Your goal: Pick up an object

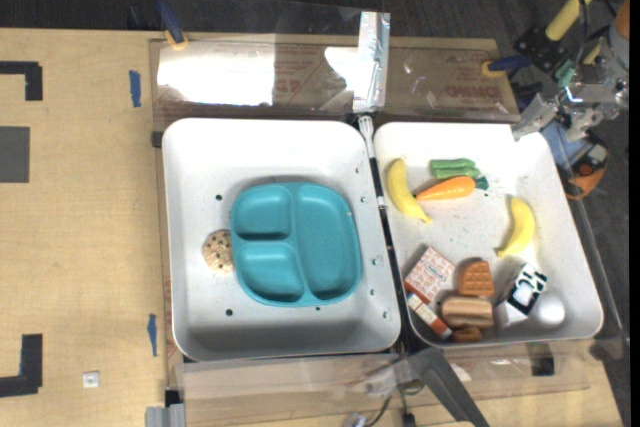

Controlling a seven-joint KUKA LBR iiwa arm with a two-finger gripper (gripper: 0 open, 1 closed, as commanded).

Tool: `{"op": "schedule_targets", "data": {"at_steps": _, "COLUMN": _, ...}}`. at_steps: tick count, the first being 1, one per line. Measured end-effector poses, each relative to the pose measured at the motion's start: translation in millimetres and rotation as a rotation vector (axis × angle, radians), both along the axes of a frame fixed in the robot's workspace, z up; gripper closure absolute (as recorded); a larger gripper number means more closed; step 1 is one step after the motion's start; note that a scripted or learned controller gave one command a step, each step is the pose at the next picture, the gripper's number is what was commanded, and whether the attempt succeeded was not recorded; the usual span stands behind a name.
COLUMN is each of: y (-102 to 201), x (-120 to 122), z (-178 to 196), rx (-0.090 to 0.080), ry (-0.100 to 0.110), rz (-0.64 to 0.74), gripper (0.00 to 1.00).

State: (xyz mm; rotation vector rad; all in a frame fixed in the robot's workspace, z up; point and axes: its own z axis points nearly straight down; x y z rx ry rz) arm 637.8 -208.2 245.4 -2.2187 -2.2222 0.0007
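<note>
We are at the approach step: the gripper [585, 100] sits off the upper right corner of the shallow white right bin [575, 260] — whether it is apart or together, we cannot tell. Candidate objects lie in that bin — an orange toy carrot [447, 188] between two yellow toy bananas [403, 191]. We judge the next move calls for selecting one target and descending over it.

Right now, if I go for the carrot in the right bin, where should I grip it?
Take the carrot across its thick orange middle, coming straight down. It lies flat and nearly crosswise, so close the fingers over its narrow width. The green piece lies close behind it and the banana near its tip, so stay central.
</note>
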Motion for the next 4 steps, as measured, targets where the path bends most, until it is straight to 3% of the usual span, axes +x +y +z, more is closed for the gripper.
{"op": "schedule_targets", "data": {"at_steps": 1, "y": -0.9, "x": -37.0, "z": -151.4, "rx": 0.012, "ry": -0.001, "rz": 0.091, "gripper": 0.0}}
{"op": "schedule_targets", "data": {"at_steps": 2, "y": -3.7, "x": -36.2, "z": -140.0, "rx": 0.004, "ry": -0.005, "rz": 0.091, "gripper": 1.0}}
{"op": "schedule_targets", "data": {"at_steps": 3, "y": 67.1, "x": -13.5, "z": -23.5, "rx": 0.0, "ry": -0.011, "rz": -0.105, "gripper": 1.0}}
{"op": "schedule_targets", "data": {"at_steps": 4, "y": 90.2, "x": -40.3, "z": -10.2, "rx": 0.0, "ry": -0.001, "rz": 0.189, "gripper": 1.0}}
